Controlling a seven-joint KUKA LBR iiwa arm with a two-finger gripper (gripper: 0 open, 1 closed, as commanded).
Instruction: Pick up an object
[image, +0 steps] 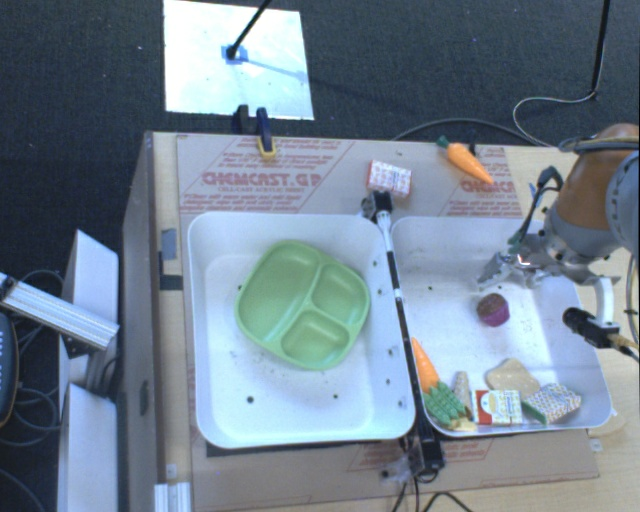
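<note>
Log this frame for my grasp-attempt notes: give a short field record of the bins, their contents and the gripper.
left bin: green divided plate
right bin: purple round object, pile of toy food along near edge
outside bins: toy carrot on bench
gripper: above right bin, just beyond purple object
grasp: nothing seen between fingers

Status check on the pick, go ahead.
Pincer over right bin, holding nothing. Purple ball just below it, untouched. Nothing between them.
</note>
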